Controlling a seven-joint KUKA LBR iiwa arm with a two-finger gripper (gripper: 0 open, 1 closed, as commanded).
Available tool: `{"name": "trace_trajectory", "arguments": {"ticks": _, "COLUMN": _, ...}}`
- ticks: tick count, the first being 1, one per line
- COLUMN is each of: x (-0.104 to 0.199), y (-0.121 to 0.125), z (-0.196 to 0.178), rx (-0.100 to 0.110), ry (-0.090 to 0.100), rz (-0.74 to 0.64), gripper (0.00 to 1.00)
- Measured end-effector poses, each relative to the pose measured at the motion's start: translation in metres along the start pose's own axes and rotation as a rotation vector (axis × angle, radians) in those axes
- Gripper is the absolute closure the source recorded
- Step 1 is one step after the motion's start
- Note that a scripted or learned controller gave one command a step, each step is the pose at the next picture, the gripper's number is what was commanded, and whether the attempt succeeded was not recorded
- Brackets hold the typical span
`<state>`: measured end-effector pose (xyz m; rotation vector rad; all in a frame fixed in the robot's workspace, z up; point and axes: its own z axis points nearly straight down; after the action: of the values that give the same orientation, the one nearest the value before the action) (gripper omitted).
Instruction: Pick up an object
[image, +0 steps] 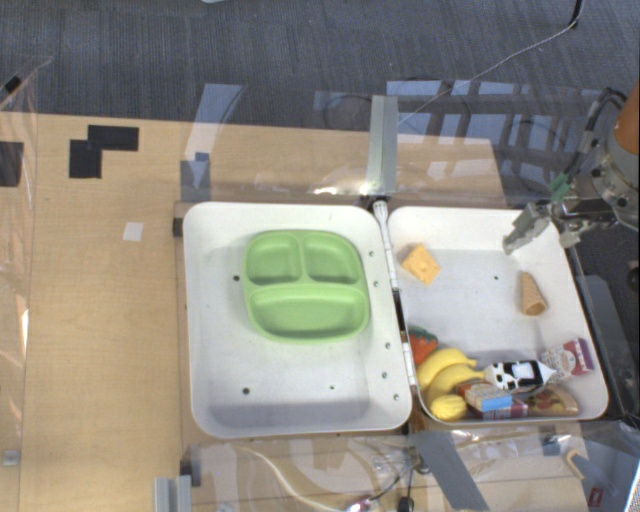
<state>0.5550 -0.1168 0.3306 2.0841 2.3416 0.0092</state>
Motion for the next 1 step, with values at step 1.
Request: {"name": "trace_trajectory", "arguments": {"ticks": 1, "x": 0.0707, "y": 0.027, "z": 0.13, "rx": 0.007, "ry": 0.001, "rz": 0.052, "gripper": 0.0}}
